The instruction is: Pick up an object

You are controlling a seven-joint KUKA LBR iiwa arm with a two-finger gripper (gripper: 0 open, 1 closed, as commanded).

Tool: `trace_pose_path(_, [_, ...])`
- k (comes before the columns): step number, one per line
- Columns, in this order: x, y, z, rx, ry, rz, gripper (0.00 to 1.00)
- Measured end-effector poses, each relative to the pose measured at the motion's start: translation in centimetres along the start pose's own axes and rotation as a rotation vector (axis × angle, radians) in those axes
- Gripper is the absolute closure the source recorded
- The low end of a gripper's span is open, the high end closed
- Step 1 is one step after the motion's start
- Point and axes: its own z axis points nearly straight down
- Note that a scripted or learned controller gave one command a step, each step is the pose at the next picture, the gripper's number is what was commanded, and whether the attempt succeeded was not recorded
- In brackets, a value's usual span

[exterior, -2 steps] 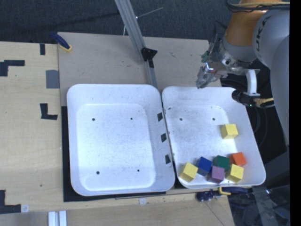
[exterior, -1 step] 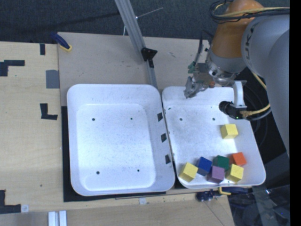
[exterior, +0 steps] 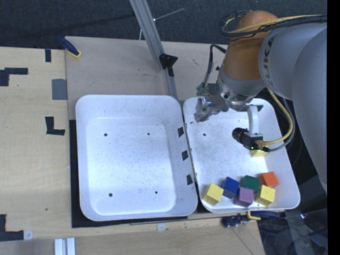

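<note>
Several coloured cubes are clustered at the near edge of the right bin (exterior: 219, 155): a yellow cube (exterior: 213, 193), a blue cube (exterior: 231, 186), a purple cube (exterior: 245, 196), a green cube (exterior: 249, 183), an orange cube (exterior: 269, 179) and another yellow cube (exterior: 266, 195). A small yellow piece (exterior: 258, 152) lies partly hidden under the arm's black fitting. My gripper (exterior: 204, 112) hangs over the far left corner of the right bin, well away from the cubes, and I see nothing in it.
The left bin (exterior: 127, 158) lies beside the right one, their rims meeting in the middle. A slanted metal pole (exterior: 154, 33) comes down to the far edge between the bins. The grey arm covers the right bin's far right part.
</note>
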Motion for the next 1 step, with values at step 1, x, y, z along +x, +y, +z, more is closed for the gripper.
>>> trace_pose_path(1, [4.62,-3.48,0.27,0.000,0.000,-0.001,1.00])
